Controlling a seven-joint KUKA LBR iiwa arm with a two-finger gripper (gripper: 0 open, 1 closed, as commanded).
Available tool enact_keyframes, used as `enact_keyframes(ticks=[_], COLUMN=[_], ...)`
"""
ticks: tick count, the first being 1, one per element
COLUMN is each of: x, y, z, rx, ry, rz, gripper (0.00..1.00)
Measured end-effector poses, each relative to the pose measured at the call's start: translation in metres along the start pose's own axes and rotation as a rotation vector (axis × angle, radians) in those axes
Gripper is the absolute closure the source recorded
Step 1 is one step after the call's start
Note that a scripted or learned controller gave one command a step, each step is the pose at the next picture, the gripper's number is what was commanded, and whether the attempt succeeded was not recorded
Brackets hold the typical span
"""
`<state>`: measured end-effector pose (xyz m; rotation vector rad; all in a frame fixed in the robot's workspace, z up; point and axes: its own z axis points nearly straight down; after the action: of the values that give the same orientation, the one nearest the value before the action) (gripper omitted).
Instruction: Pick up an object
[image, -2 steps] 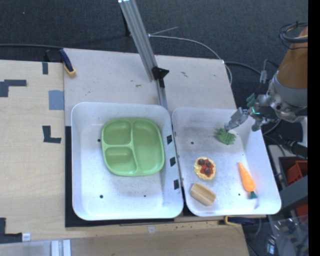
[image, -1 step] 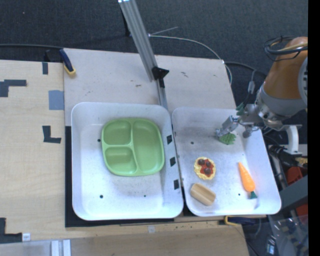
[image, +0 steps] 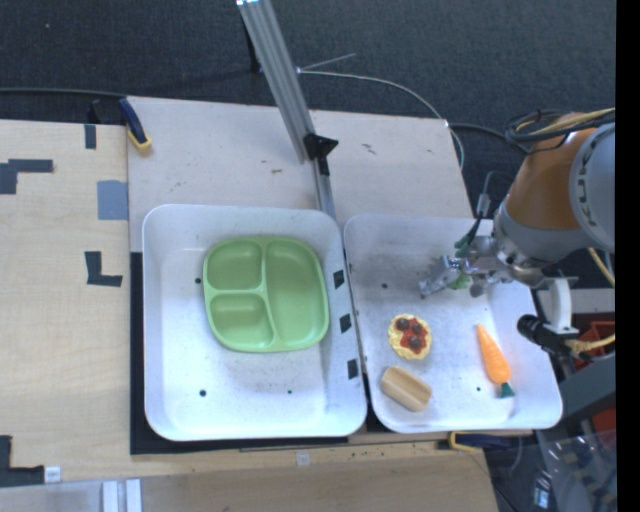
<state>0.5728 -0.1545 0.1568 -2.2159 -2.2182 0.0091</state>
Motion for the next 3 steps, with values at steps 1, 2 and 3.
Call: enact_keyframes(ticks=[1,2,3], x=[-0.004,-0.003,0.002], y=[-0.01,-0.009,-0.002], z=[0.055,0.042,-0.004], rx=[-0.001,-0.005,-0.011], ry=[0.0,0.001,-0.001], rz=[0.0,-0.002,-0.001], gripper=[0.0,1.0,1.0])
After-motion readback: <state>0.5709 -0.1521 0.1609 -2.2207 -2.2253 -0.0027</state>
